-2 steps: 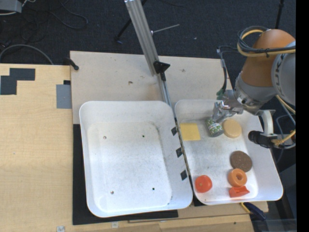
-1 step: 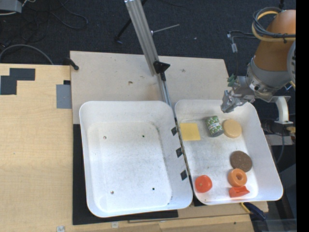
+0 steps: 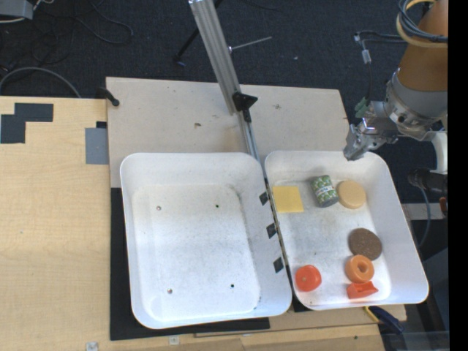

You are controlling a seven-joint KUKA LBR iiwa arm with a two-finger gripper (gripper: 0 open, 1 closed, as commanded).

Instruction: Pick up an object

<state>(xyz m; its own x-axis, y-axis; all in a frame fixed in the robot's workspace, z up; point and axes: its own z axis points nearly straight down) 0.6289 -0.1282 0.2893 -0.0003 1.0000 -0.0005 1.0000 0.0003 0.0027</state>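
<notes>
Objects for picking all lie in the right bin [image 3: 409, 229]; the left bin [image 3: 139, 196] beside it shows its speckled white floor. Both bins sit on the table [image 3: 175, 115], with a slanted metal rail [image 3: 219, 53] running down toward the seam between them.

Going left to right inside the right bin: a yellow square block [image 3: 287, 199] lies near the left wall, at the upper end. Below it, near the front edge, is a red round piece [image 3: 308, 278]. A small green patterned can [image 3: 323, 191] stands to the right of the yellow block, just beside a tan round disc [image 3: 352, 194]. Lower down lies a dark brown disc [image 3: 364, 243], and below that an orange ring [image 3: 360, 268] touching a small red-orange piece [image 3: 362, 291] at the front rim.

At the far right, the gripper [image 3: 355, 149] hangs over the bin's upper right corner, apart from every item. Nothing is seen between its tips, and whether they are parted or closed cannot be told.
</notes>
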